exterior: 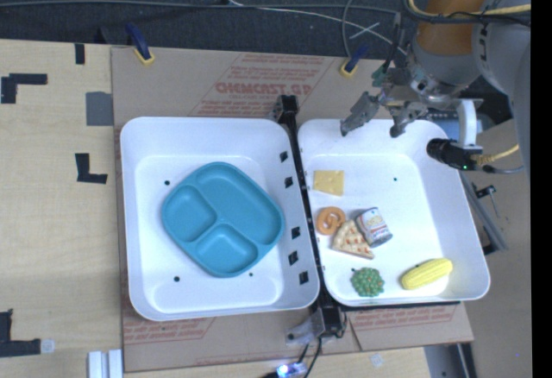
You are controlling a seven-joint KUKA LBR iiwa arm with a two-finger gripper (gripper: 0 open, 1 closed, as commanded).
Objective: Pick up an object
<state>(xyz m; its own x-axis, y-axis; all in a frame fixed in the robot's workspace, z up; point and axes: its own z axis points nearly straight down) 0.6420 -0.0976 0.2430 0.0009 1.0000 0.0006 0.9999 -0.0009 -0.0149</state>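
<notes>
my claw [376, 119] spread, empty; left bin [138, 195] – blue tray [222, 218]; right bin [448, 195] – cheese [328, 183], can [374, 226], corn [426, 274]; cardboard [259, 83] print unreadable

The arm [483, 5] — grey and orange — runs off the right edge.

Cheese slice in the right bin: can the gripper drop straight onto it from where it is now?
Probably yes. The gripper hangs open over the right bin's far edge, and the cheese slice lies flat with bare floor around it. The pretzel sits just nearer the camera, not touching it.
</notes>
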